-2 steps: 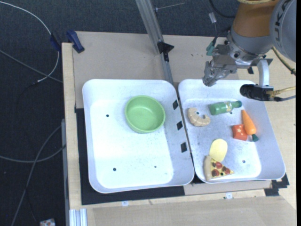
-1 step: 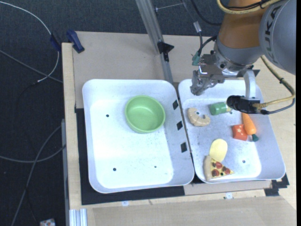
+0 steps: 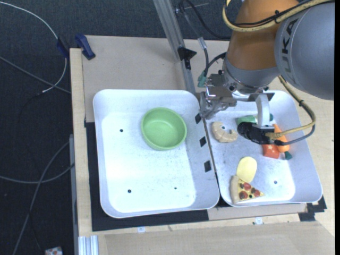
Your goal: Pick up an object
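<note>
Your surface (image 3: 133, 57) is pale wood, and two shallow white bins lie on it side by side: the left bin (image 3: 106, 158) and the right bin (image 3: 303, 169). A blue clip, perhaps a clamp (image 3: 84, 45), sits at its far-left corner.

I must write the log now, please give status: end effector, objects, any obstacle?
End effector low at right bin left edge, nothing seen held. Beige piece just beside it. Green bowl alone in left bin.
</note>
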Controlling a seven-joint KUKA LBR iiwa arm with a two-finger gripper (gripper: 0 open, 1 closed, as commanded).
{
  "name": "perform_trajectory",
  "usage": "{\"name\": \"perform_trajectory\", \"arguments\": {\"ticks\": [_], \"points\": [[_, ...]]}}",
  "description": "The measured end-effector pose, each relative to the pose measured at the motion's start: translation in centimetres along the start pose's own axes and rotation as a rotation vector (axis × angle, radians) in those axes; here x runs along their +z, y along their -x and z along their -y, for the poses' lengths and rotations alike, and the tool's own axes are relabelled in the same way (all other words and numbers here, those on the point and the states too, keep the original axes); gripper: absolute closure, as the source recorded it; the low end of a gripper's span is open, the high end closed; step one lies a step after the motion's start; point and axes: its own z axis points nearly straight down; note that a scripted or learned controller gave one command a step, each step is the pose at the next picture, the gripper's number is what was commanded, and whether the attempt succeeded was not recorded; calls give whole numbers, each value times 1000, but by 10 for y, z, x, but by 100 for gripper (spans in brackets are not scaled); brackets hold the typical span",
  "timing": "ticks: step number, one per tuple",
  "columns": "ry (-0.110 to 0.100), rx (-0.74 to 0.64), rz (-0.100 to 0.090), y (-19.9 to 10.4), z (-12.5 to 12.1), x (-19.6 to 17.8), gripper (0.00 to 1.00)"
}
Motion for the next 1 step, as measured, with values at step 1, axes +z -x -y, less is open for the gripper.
{"name": "perform_trajectory", "arguments": {"ticks": [1], "points": [[-1,0,1,-38,39,5,100]]}}
